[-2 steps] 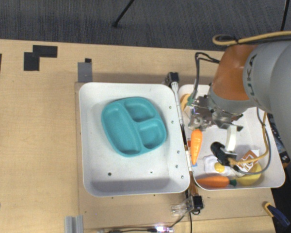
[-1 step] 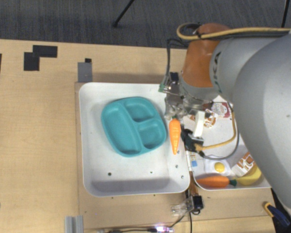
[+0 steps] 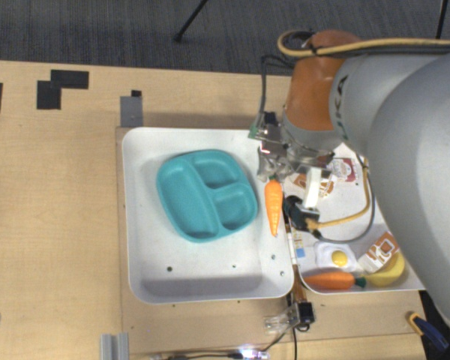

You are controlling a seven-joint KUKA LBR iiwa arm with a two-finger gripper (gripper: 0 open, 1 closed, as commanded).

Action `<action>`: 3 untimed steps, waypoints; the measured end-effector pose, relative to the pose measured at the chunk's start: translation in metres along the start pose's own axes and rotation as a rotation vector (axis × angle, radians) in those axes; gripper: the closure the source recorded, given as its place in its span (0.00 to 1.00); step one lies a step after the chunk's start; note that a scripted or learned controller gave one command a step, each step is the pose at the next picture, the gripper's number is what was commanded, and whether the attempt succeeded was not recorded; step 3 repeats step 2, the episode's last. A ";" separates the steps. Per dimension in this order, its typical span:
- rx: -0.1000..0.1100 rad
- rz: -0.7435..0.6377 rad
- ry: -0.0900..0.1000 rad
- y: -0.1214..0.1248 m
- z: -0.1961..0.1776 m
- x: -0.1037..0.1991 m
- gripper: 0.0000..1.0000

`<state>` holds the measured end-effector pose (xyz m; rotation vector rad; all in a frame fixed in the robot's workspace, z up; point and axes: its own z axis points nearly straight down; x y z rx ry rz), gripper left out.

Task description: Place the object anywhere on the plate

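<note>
Bench surface (image 3: 52, 223) of pale wood fills the left of the frame. Centre-left sits a shallow white plastic bin (image 3: 146, 276) with rounded corners, containing a teal compartment plate (image 3: 206, 195), smooth and glossy, divided into three sections. Right of the plate, near the bin's right wall, an orange carrot-shaped toy (image 3: 273, 206) hangs point-down between the fingers of the gripper (image 3: 274, 172), which is clenched on its upper end. At lower right, the second white bin (image 3: 343, 235) holds an orange elongated toy (image 3: 329, 280), a yellow banana-shaped toy (image 3: 388, 271) and printed cartons (image 3: 345, 169).
</note>
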<state>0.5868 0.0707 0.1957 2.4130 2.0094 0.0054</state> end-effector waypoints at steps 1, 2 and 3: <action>0.004 0.060 0.002 0.023 0.013 0.073 1.00; 0.003 0.061 -0.001 0.024 0.012 0.070 0.00; 0.003 0.061 -0.001 0.024 0.012 0.070 0.00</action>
